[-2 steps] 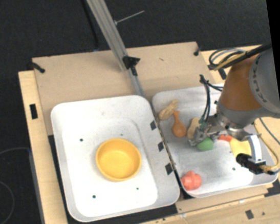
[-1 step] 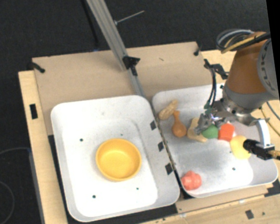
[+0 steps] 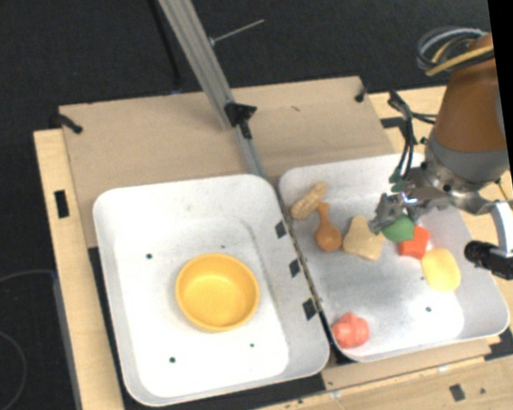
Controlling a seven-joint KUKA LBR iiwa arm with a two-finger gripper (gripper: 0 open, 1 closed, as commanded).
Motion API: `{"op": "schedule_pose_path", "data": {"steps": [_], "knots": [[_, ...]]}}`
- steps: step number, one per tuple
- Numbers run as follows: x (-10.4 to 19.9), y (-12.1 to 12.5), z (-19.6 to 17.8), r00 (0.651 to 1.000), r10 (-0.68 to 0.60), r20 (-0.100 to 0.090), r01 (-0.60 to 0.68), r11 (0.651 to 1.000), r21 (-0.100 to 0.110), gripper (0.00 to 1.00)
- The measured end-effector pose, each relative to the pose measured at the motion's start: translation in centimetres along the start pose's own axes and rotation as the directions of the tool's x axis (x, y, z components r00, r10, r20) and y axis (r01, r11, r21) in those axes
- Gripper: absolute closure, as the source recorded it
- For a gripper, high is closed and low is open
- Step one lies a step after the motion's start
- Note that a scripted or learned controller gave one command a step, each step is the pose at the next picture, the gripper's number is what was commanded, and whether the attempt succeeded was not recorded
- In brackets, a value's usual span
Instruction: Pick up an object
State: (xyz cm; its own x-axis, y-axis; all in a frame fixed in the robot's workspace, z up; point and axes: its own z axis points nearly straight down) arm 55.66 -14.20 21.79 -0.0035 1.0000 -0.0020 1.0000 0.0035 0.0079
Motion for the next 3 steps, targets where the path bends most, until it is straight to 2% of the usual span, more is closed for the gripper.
{"op": "schedule_pose_path", "data": {"steps": [1,2,3], "knots": [[-0.1,0.2,-3.5,1.000,-0.001,0.000,0.001,1.000,0.001,1.00],[5.1,0.4,-4.4,1.000,-0.005,-0.003,0.005,1.000,0.003,1.00],[10.3,-0.8,-4.4,1.000,-0.004,-0.003,0.004,1.000,0.006,1.00]]}}
